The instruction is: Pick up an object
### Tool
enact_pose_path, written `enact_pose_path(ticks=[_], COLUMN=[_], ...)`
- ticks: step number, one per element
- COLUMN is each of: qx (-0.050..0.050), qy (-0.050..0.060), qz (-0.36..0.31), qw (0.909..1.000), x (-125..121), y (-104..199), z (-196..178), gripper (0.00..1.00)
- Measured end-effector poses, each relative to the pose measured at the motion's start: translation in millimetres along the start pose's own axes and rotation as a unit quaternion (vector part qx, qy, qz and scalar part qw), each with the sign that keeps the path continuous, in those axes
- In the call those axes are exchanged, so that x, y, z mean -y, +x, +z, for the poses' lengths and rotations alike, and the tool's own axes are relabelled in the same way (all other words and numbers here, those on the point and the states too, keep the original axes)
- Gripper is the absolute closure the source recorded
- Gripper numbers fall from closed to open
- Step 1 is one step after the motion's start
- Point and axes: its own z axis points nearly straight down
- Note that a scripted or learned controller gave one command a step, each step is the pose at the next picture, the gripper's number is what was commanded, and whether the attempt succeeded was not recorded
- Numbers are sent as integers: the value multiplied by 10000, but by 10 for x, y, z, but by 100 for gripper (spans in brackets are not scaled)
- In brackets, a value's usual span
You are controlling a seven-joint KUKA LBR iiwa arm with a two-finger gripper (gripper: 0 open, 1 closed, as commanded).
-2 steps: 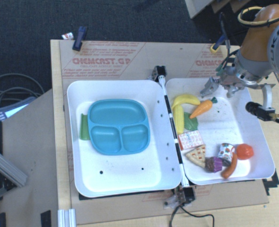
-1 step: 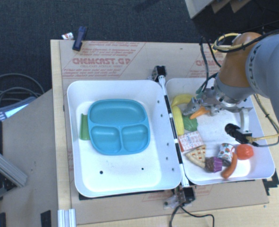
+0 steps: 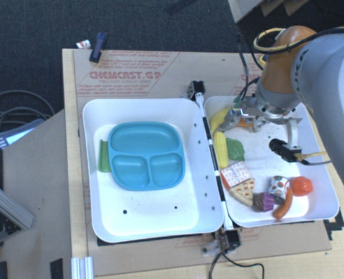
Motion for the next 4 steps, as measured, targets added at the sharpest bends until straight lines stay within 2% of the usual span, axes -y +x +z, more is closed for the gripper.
enact_pose_path(ticks=[1, 2, 3, 4], qx=[5, -9, -8, -12], qy=[142, -28, -43, -28], qz=[-16, 9, -2, 4], qw=[9999, 10000, 10000, 10000], x=[-101, 1115, 681, 784], y=[10, -90, 30, 59], z=[2, -14, 1, 4], gripper=[0, 0, 0, 0])
